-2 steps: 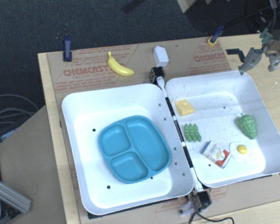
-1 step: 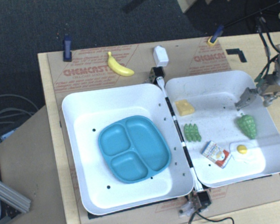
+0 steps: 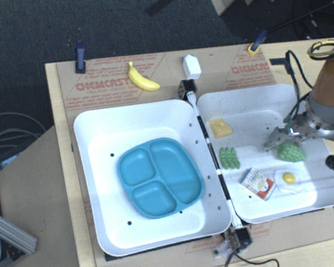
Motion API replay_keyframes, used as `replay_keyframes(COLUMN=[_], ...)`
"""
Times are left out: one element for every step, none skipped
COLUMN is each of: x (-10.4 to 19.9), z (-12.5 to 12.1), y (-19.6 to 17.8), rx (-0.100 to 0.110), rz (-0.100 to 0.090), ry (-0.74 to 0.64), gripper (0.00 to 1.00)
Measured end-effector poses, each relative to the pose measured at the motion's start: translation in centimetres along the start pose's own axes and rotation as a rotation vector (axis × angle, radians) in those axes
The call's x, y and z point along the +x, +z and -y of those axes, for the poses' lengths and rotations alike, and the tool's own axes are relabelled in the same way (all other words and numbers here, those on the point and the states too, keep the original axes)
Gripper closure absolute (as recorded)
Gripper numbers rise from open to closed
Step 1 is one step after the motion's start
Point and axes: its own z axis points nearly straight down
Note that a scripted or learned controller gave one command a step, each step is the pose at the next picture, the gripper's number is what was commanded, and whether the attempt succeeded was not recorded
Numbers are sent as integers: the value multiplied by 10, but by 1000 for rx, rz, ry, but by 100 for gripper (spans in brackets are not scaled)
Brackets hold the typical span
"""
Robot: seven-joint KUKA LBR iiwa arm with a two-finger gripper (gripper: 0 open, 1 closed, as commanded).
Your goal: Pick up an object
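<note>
From my remote station, I see the gripper [image 3: 283,138] low near the right bin's [image 3: 253,98] right edge, its fingers apart just above the green broccoli-like toy [image 3: 292,152], which lies on the bin floor, not clamped.

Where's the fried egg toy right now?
The fried egg toy lies in the right bin, near its front right corner, just right of the small snack packet and below the green grape bunch.
</note>
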Motion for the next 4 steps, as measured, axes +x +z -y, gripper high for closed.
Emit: replay_keyframes(x=[-2,-1,19,2], z=[0,0,39,69], y=[-11,-10,0,0], rx=[-3,-2,-1,-1], rz=[5,3,8,7], ry=[2,1,5,5], gripper=[100,0,0,0])
